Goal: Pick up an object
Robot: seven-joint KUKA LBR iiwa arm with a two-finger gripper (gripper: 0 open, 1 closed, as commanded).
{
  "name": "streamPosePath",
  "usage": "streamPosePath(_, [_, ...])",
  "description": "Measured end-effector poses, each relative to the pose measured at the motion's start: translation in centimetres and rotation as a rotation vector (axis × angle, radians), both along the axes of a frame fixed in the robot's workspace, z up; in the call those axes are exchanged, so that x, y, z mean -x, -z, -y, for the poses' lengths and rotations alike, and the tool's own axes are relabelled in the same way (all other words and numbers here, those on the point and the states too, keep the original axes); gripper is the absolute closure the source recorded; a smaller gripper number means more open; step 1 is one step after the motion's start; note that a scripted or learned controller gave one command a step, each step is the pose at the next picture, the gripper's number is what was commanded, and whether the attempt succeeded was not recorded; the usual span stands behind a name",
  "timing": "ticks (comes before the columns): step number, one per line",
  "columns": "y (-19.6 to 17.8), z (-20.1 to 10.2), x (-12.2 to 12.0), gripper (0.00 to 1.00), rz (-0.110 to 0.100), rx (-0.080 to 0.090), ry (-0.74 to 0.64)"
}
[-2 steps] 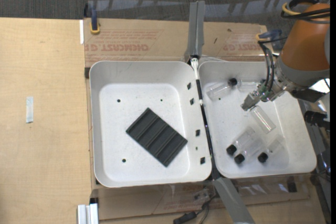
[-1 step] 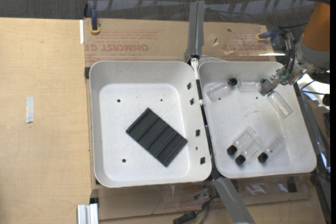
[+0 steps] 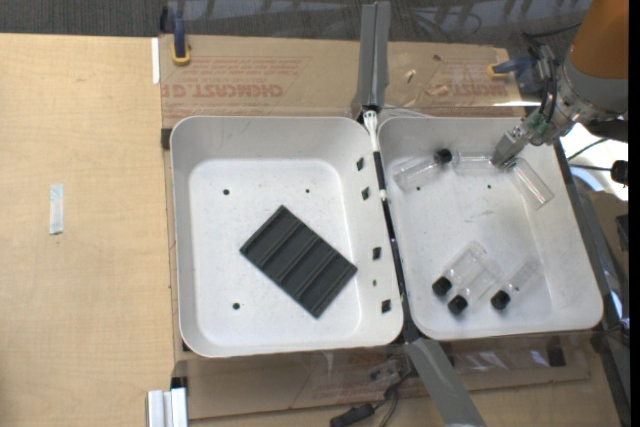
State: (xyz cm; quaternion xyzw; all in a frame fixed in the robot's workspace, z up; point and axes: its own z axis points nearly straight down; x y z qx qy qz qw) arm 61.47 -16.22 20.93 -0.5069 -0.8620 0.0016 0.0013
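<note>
A dark ribbed rectangular block (image 3: 298,261) lies at a slant in the left bin (image 3: 200,215). The right bin (image 3: 560,305) holds several clear plastic vials with black caps: three in a cluster (image 3: 478,281) near its front, one (image 3: 428,165) near its back left, and one (image 3: 534,185) near its back right. My gripper (image 3: 507,153) hangs over the back right part of the right bin, its tip close to the back right vial. From this angle the fingers merge into one grey shape.
A grey divider post (image 3: 374,55) stands between the bins at the back. Cardboard (image 3: 260,80) lies behind the bins, with a blue-handled clamp (image 3: 178,37) at its left end. A wooden tabletop (image 3: 70,215) spreads to the left and bears a small grey strip (image 3: 56,210).
</note>
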Motion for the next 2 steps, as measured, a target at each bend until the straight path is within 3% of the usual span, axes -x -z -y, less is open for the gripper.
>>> streamPosePath(1, [1.0,1.6,-4.0,1.0,0.0,0.0,-0.06])
streamPosePath(2, [-1.5,-4.6,-3.8,1.0,0.0,-0.001,-0.036])
